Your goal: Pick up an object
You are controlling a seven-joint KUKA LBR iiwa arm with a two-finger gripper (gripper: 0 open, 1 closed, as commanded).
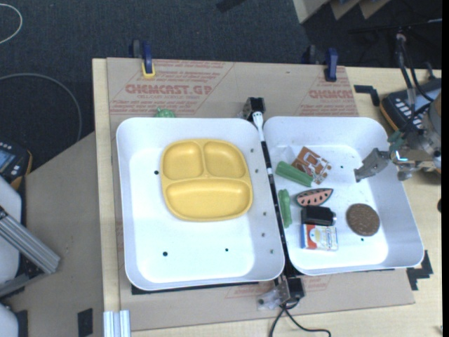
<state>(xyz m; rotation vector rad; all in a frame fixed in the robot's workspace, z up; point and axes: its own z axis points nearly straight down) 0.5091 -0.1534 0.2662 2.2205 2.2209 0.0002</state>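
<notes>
The right bin (pixel 393 248) holds several small objects. A brown waffle-patterned piece (pixel 311 163) lies near its back. A green block (pixel 293 173) and a green stick (pixel 284 206) lie at its left side. A watermelon slice (pixel 314 196) sits above a black and white box (pixel 319 228). To their right lies a round brown cookie (pixel 363 219). My gripper (pixel 387 168) hangs over the bin's right part, behind the cookie, open with nothing between its fingers.
The left bin (pixel 140 251) carries a yellow divided plate (pixel 206 179). A ridge (pixel 270 188) separates the two bins. Blue clamps (pixel 146 57) (pixel 331 62) hold the cardboard at the bench's back edge. Cables and equipment (pixel 410 104) stand at the right.
</notes>
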